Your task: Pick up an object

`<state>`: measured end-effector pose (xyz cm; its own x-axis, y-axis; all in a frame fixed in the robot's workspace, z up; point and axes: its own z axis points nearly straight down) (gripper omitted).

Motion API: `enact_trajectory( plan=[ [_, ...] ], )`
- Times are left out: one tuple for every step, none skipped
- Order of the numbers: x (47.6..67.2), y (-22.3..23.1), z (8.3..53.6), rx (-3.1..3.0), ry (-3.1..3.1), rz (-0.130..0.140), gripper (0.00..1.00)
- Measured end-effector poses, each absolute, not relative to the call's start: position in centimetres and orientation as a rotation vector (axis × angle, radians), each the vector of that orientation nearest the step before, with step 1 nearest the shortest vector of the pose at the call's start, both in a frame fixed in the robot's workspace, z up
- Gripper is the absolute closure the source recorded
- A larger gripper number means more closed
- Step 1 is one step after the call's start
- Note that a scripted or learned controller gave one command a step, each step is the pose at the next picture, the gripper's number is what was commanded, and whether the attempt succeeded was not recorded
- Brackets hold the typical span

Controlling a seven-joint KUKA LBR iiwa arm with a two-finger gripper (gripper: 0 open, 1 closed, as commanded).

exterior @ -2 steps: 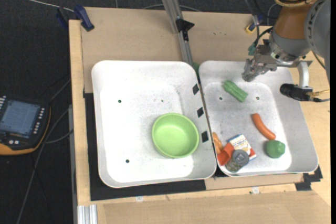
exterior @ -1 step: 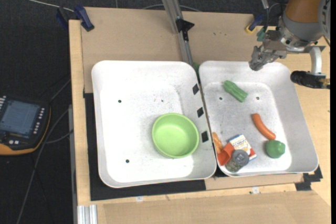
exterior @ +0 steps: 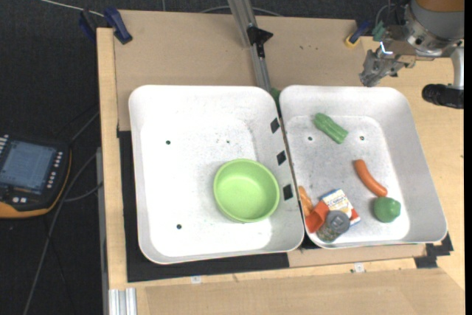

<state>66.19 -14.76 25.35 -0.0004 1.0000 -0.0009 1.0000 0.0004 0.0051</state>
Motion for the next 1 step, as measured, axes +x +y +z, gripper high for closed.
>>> enact_trajectory(
  plan=[
    [63.98, -9.07, 25.59, 2.217, 2.226, 0.003, 1.0]
  ],
)
